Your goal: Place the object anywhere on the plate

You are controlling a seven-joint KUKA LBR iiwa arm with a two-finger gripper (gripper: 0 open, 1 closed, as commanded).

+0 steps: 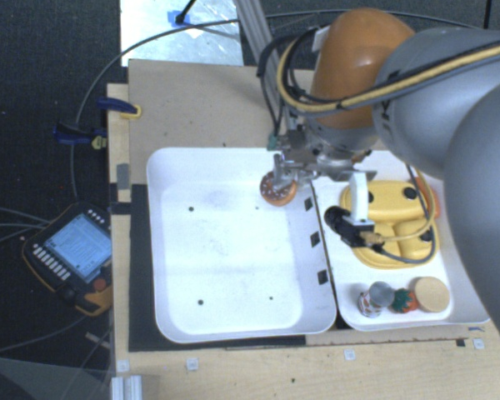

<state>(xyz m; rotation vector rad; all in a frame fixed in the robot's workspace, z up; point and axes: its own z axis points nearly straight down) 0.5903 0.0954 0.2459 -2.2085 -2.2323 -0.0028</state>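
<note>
Yellow plate in right bin, small toys

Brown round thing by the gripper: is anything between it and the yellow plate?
Yes. The brown round thing lies in the left bin, the yellow plate in the right bin, so the bins' adjoining walls stand between them. A black part on the arm covers the plate's left edge.

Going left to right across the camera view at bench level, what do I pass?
Handheld controller → left bin → small brown round object under the gripper → yellow plate in the right bin.
</note>
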